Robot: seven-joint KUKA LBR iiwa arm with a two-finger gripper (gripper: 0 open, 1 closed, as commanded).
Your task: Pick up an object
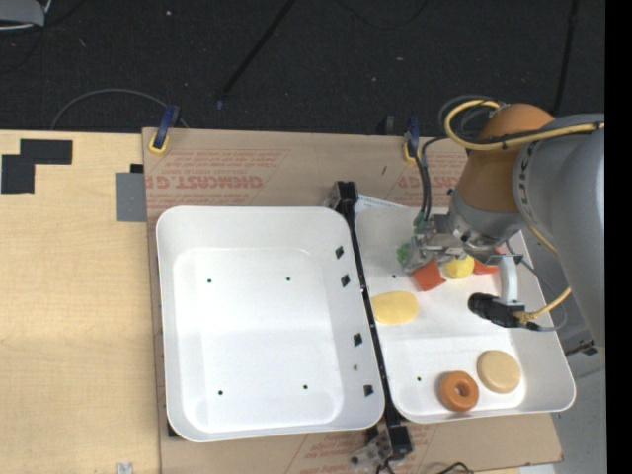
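Note:
My gripper [434, 250] reaches down into the far part of the right bin [553, 388], right over a small cluster of objects. A red-orange block [429, 277] and a small yellow piece [458, 268] lie just below it, with a green piece [405, 254] at its left. Whether anything sits between the fingers is hidden by the wrist. Nearer the divider lies a pale yellow oval [395, 307]. At the bin's near end rest an orange ring [458, 390] and a tan disc [499, 371].
The left bin [178, 265] lies beside the right one, split from it by a black divider [357, 284]. A black part with a cable [497, 309] hangs right of the cluster. The grey arm [563, 205] covers the bin's right side.

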